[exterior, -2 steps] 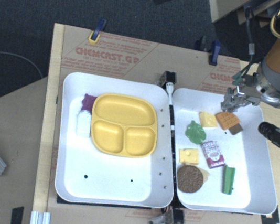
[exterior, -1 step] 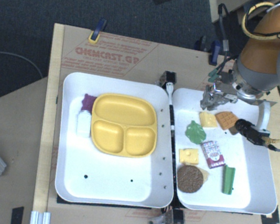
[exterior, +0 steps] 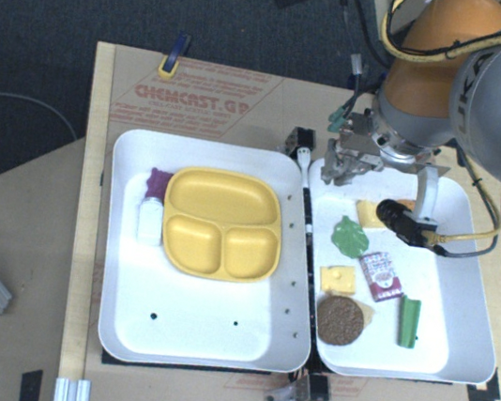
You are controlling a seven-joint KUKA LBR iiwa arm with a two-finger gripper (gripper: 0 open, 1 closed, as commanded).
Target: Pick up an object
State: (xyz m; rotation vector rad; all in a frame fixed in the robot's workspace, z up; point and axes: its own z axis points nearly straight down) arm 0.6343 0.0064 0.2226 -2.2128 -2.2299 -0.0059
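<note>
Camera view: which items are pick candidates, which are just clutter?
Pick candidates, right bin:
green leaf piece
cheese block
brown round patty
red packet
green stick
gripper hangs over this bin's far end

Lying about:
yellow divided tray, left bin
purple-and-white item beside tray
yellow-blue clip on cardboard

2 white bins point(exterior: 119, 249), 1 yellow tray point(exterior: 223, 224), 2 cheese pieces point(exterior: 337, 279), 1 cookie point(exterior: 341, 320).

A bench point(exterior: 200, 101) is filling mid-frame, carrying a left bin point(exterior: 119, 306) and a right bin point(exterior: 467, 326) lying side by side.
</note>
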